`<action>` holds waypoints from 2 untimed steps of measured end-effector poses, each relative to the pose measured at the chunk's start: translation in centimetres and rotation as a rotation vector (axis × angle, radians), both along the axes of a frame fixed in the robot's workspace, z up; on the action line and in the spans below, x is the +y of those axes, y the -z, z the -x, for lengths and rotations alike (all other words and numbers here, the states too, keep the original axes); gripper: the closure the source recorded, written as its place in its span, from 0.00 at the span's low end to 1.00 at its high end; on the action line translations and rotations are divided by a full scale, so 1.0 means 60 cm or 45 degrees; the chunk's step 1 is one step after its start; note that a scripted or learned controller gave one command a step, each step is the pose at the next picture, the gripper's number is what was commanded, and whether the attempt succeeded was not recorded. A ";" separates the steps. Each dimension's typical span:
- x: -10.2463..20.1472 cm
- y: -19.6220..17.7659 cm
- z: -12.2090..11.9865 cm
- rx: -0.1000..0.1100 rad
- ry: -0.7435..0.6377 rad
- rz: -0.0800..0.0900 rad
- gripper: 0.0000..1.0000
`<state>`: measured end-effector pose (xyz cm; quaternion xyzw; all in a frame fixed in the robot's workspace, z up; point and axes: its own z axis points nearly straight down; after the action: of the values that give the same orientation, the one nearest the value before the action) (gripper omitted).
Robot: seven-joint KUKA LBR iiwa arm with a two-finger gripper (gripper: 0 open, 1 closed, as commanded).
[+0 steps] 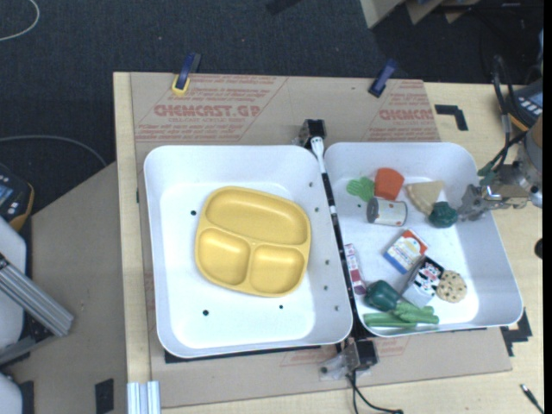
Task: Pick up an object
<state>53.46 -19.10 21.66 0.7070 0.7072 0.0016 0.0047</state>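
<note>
Fingers (470,203) beside dark-green toy (443,215) — right bin (492,257).

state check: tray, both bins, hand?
yellow divided tray: upright in the left bin, nothing in its compartments
right bin: holds a scatter of toy food and small packets
hand: low at the right bin's right side, beside a dark green item
</note>
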 end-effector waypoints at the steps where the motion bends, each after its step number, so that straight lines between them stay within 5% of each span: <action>1: 0.000 -0.015 -0.001 0.006 -0.001 -0.003 1.00; 2: 0.071 -0.008 0.011 0.015 -0.004 -0.008 1.00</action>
<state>52.83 -14.84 22.12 0.7057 0.7085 -0.0001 -0.0017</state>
